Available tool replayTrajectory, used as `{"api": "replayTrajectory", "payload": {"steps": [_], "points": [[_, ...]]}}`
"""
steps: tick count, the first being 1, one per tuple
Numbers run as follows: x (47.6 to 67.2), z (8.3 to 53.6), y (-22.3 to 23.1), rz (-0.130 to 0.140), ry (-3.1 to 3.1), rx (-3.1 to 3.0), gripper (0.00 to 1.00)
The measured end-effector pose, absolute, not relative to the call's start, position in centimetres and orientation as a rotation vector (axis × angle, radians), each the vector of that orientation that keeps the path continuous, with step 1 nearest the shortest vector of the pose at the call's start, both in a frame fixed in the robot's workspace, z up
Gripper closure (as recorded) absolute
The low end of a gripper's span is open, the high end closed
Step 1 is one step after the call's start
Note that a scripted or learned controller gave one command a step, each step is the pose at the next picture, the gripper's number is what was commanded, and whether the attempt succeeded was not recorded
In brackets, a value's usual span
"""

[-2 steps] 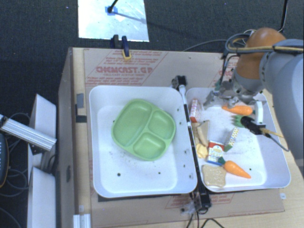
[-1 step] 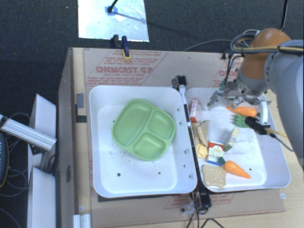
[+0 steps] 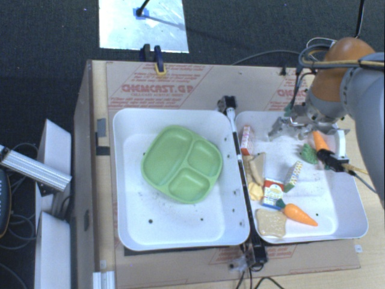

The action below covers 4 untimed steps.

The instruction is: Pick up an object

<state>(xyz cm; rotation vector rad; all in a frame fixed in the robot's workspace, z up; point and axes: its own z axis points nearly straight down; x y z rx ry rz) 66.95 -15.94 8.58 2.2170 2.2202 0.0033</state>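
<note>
Gripper (image 3: pixel 293 125) hovers beside small carrot (image 3: pixel 319 141) in right bin (image 3: pixel 352 205).

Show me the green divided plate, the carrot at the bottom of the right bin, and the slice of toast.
green divided plate (image 3: pixel 182 163), camera view, centre ridge.
carrot (image 3: pixel 299 214), camera view, orange body.
slice of toast (image 3: pixel 271 223), camera view, middle.

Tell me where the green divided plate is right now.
The green divided plate lies in the left bin, near its middle, apart from the toy food in the right bin.
</note>
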Motion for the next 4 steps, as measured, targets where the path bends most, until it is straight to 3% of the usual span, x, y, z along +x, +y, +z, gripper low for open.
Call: {"api": "replayTrajectory", "payload": {"steps": [1, 4], "points": [[66.95, 8.59, -20.58, 0.003, 2.225, 2.217, 0.0], [66.95, 8.57, -20.55, 0.001, 2.226, 2.215, 0.0]]}}
